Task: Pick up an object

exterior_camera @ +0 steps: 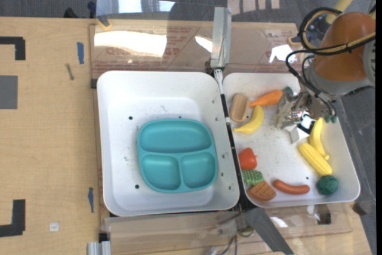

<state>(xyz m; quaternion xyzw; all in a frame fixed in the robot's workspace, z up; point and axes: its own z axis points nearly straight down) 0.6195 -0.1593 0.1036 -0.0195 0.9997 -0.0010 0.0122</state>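
Hovering low over upper middle of right bin [352,179], gripper [292,115] hanging just right of carrot [267,98]; spread of the tool impossible to tell, nothing visibly held. Lying nearby: banana [253,121] touching bread slice [239,107], corn cob [314,158] beside a second banana [317,138], sausage [291,187], red pepper [248,159], broccoli [327,185], waffle [261,191]. Sitting in left bin [113,128]: teal divided plate [176,153]. Judging carrot the nearest candidate; advising centring above its middle, straddling its narrow width, descending straight, avoiding clipping banana or bin wall.
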